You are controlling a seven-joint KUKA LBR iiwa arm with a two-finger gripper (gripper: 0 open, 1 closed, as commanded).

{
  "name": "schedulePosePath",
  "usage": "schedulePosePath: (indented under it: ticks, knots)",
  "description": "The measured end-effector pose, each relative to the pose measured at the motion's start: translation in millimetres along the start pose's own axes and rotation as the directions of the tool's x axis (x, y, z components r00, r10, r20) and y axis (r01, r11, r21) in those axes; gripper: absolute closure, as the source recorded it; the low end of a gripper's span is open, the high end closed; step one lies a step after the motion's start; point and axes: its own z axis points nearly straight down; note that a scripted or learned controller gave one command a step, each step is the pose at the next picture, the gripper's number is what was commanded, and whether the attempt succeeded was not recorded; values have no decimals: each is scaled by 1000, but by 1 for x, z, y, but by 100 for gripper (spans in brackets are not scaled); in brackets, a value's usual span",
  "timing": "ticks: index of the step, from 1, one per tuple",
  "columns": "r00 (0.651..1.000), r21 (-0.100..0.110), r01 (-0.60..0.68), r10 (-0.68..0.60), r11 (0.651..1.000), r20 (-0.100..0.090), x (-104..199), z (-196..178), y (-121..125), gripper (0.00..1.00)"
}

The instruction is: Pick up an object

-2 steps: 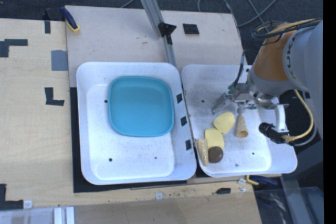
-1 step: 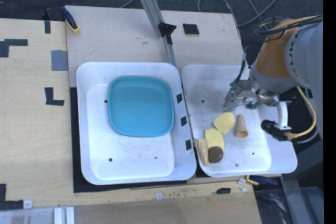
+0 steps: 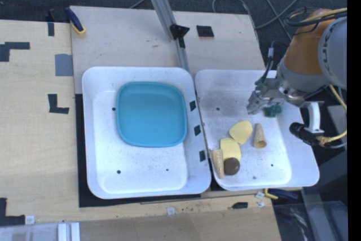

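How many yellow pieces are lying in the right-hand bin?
2. One rounded yellow piece lies near the bin's middle, just left of a tan cone. The other yellow piece sits below it, touching a brown lump. More could be hidden under the gripper.

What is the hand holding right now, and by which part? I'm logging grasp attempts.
It cannot be told. The hand sits over the right bin, above the yellow pieces; a small green thing shows beside it, but no grip is visible.

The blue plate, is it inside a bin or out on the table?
Inside. The blue plate lies flat in the left white bin, whose rim surrounds it.
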Motion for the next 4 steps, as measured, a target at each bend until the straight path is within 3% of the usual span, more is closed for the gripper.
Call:
schedulePosePath:
  ticks: [2,4]
  knots:
    - [1000,-2,0,0,1000,0,-16,-103,-3,100]
    - [1000,3,5,-5,1000,-2,93,-108,-20,100]
